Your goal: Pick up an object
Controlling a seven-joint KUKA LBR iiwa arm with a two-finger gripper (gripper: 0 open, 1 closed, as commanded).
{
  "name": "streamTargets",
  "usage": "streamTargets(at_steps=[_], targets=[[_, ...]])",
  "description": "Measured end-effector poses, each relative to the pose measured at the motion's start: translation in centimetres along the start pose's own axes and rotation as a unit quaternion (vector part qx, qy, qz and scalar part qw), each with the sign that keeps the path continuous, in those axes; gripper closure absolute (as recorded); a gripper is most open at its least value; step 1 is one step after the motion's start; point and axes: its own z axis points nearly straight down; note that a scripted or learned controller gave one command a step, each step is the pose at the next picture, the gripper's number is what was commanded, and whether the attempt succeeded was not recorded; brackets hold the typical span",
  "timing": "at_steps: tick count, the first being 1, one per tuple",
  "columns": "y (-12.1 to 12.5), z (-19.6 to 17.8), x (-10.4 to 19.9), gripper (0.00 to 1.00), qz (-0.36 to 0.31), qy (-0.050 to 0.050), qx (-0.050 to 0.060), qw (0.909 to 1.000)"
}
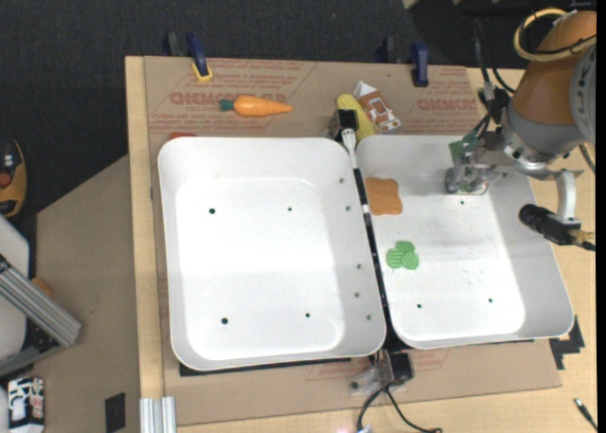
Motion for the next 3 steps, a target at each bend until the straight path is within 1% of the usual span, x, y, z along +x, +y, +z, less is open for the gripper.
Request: streamTargets(at_steps=[1,2,3], targets=[[2.5,-9.9,6.0,1.00,-0.004,0.001,-0.001,1.0000],[2.2,-6.7,18.4,1.00,-0.006,0.003,0.005,1.0000],[0.8,-11.8,14.3,1.00,0.000,0.001,0.001,1.0000]])
